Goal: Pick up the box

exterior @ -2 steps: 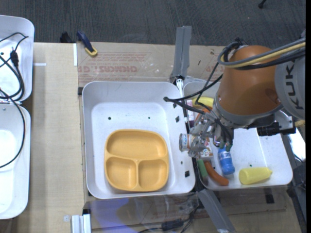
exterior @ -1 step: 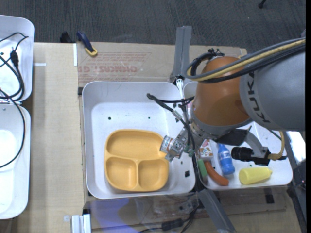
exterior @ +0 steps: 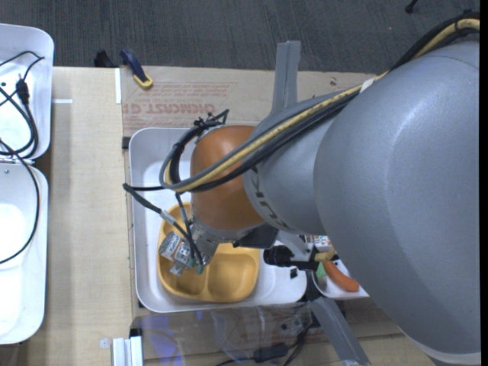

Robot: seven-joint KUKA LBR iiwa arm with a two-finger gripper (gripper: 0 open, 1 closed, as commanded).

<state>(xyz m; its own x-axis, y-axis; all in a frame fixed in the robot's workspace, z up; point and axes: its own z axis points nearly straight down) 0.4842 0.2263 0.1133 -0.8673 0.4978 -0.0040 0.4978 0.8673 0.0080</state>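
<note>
I was down over the yellow tray (exterior: 229, 277) in the bin (exterior: 145, 204), reaching; my gripper (exterior: 183, 254) state I couldn't tell. Next: find the box.

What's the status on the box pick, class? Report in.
Gripper down inside the yellow tray, fingers unreadable. Box not identifiable. Arm covers most of the white bin.

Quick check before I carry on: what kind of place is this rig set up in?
Most likely a robotics lab or test cell, not a kitchen or warehouse. The grey arm with its bundled cables reaches over a white bin on a wooden bench, flattened cardboard lies behind it, and grey carpet runs beyond.
</note>
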